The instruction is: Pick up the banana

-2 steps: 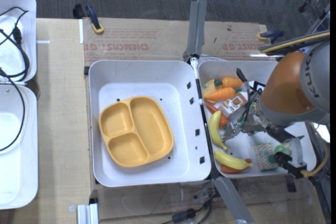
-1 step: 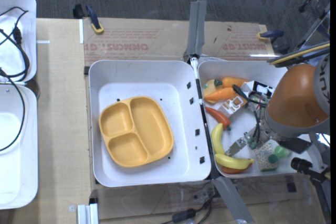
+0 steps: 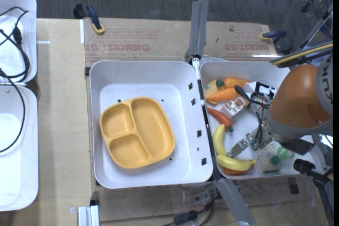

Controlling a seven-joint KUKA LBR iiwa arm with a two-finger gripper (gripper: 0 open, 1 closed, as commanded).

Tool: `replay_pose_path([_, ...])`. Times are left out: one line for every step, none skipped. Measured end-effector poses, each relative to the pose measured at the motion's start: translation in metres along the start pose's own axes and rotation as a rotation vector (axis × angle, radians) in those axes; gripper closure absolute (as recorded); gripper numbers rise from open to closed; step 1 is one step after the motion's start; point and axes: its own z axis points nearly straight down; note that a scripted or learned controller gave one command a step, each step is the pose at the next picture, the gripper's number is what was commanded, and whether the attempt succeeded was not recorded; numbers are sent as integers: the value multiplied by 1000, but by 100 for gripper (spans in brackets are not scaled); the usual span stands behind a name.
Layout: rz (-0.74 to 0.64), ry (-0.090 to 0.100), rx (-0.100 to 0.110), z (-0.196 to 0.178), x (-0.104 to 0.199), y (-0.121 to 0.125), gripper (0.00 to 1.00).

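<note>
On the left we see a smooth yellow three-compartment plate (image 3: 137,132) lying flat in the left bin (image 3: 106,79). In the right bin (image 3: 212,69), the banana (image 3: 226,153), curved and glossy, lies in the near left corner against the wall, beside a red pepper (image 3: 220,117) and carrots (image 3: 222,95). We judge that wall could block a finger. The pincer (image 3: 249,141) hovers just beside the banana; whether it is apart or together, we cannot tell.

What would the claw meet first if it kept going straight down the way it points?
Probably the bare floor of the right bin, right of the banana. The claw points down just beside the banana, though depth is unclear.
</note>
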Motion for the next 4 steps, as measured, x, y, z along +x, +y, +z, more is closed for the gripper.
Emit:
replay_pose_path([0,0,0,0,0,0,0])
replay_pose_path([330,0,1,0,-10,-6,0])
replay_pose_path([330,0,1,0,-10,-6,0])
replay_pose_path([333,2,4,-5,-11,-6,100])
